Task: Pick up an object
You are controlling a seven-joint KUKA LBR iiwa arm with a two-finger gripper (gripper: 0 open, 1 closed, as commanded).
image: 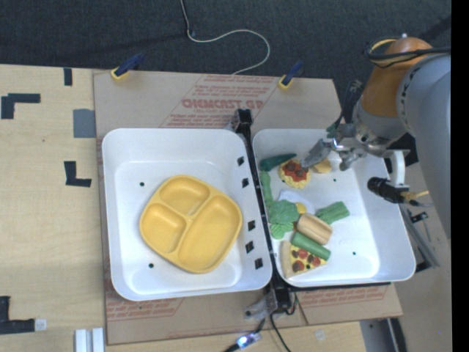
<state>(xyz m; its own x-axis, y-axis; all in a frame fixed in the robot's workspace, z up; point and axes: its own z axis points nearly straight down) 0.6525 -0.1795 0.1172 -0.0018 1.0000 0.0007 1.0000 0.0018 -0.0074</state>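
The right bin (381, 266) holds several toy foods: a red-topped piece (294, 173) near its back, green leafy pieces (282, 217), a green stick (333, 212), a tan bread-like piece (315, 229) and a pizza slice (302, 258) at the front. My gripper (325, 152) hangs low over the back of this bin, just right of the red-topped piece and beside a small yellow piece (321, 168). Its tips sit close to those pieces and I cannot make out anything held.
The left bin (124, 270) carries a yellow divided plate (192, 223). Both bins rest on a cardboard sheet (212, 105) with blue-yellow clamps (128, 66) at the back. A white cable (227, 35) loops behind. The grey arm (410, 101) fills the right side.
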